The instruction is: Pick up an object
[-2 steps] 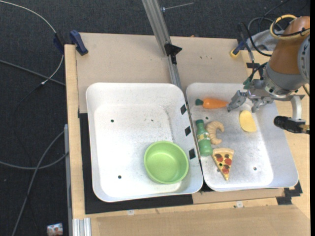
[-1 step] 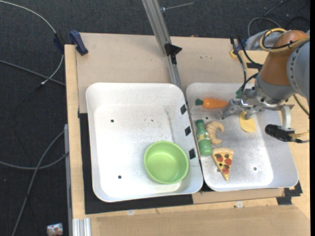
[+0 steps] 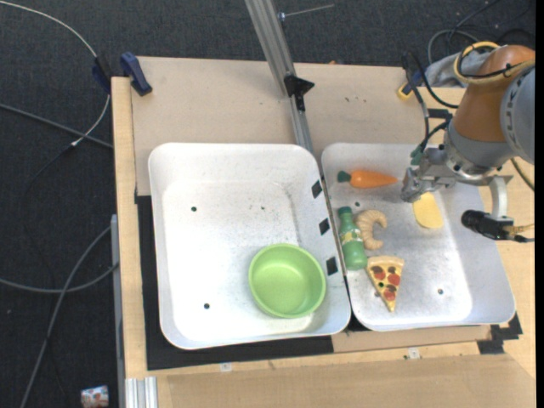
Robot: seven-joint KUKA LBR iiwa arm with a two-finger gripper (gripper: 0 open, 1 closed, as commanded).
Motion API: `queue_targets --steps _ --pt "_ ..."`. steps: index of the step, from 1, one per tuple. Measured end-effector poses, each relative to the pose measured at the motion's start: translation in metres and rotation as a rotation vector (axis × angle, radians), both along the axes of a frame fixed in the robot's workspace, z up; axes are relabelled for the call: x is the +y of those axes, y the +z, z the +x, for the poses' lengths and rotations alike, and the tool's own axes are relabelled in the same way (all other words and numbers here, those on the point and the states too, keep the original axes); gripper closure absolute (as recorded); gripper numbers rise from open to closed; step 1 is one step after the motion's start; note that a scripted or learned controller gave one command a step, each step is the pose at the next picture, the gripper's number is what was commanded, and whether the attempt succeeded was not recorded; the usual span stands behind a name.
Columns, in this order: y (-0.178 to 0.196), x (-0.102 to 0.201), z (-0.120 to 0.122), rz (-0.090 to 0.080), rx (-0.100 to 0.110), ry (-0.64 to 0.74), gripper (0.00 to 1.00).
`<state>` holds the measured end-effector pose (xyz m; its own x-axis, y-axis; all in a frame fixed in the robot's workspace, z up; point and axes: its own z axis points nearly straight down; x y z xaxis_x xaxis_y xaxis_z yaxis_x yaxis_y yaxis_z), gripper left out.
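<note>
bench (image 3: 212,100): tan board, carries both bins side by side.
left bin (image 3: 157,168): white, shallow; holds 1 item, nothing of mine there.
right bin (image 3: 450,262): white, my work area; 5 small toy foods in it.
arm (image 3: 480,109): comes in from the right, wrist over the upper part of the right bin.
green bowl (image 3: 287,280): in the left bin, near its front right corner. Well apart from me, no obstacle.
pizza slice (image 3: 387,279): flat, near the front of the right bin, clear of my path.
green bottle (image 3: 351,238): lies along the right bin's left wall, next to the croissant.
carrot (image 3: 374,178): orange, near the back of the bin, just left of my gripper. Closest thing that could get nudged.
croissant (image 3: 371,224): pale, between bottle and target, near but apart from the target.
gripper (image 3: 415,189): low over the bin floor, just beside the carrot tip; open or clenched, cannot tell from this angle. Nothing seen held.
yellow piece (image 3: 429,212): my pick for target. Sits on the bin floor just below-right of the gripper, by itself.
handling (est.): prob. light, stiff plastic, smooth and rounded, so may squirt out. Take it across the narrow width, centred.
risk (est.): an off-centre descent pushes it toward the croissant.
</note>
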<state>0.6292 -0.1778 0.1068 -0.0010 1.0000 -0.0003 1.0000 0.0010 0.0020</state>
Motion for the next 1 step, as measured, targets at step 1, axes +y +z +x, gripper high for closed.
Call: queue_targets --steps 1 --pt "0.0636 0.0014 0.0027 -0.001 -0.004 0.000 1.00"
